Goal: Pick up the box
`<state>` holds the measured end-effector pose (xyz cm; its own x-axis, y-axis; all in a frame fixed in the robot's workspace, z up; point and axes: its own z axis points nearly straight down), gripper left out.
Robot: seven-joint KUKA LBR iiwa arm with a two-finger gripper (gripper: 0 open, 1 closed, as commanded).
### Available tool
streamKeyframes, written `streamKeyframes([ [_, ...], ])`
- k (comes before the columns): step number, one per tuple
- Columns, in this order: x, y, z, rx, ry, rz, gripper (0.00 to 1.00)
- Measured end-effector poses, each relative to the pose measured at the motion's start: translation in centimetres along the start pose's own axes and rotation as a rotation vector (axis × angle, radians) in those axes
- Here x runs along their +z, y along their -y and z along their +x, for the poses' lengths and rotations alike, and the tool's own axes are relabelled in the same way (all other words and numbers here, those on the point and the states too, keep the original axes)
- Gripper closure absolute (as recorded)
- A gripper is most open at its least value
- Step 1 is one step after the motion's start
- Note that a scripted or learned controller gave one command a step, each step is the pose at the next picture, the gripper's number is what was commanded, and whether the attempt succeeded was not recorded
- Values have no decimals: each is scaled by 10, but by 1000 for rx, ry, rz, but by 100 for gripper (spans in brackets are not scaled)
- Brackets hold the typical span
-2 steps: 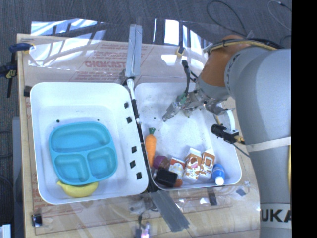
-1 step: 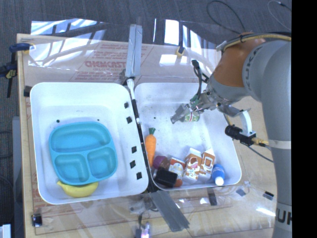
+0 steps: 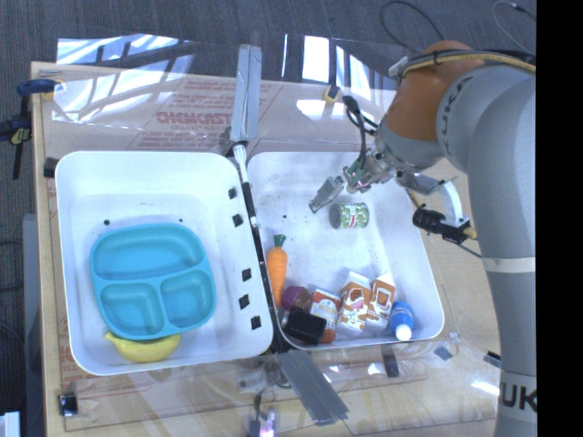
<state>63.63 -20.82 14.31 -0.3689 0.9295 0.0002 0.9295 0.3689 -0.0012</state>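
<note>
No box was held; the task was judged not yet begun in earnest. The end effector (image 3: 339, 189) was seen hovering in the upper part of the right bin (image 3: 421, 244), its two fingers appearing spread apart with nothing between them. A small green can (image 3: 352, 215) lay just beside and below the end effector, apart from it. The box (image 3: 355, 305), a small carton with red and white print, was lying well below the end effector, near the bin's bottom wall, packed among a second carton (image 3: 383, 293), a blue-capped bottle (image 3: 402, 320), a dark object (image 3: 305, 325) and a carrot (image 3: 277, 265). Reaching, closing and lifting were all judged still to be done. Open white floor was seen between the end effector and the cluster, but room around the box itself was judged tight, with neighbours touching it and the wall close behind.
</note>
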Motion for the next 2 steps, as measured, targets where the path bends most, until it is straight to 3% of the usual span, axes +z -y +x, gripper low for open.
streamKeyframes([
  [1,-57,26,46,-347,-2,2,0],
  [2,-57,26,46,-347,-2,2,0],
])
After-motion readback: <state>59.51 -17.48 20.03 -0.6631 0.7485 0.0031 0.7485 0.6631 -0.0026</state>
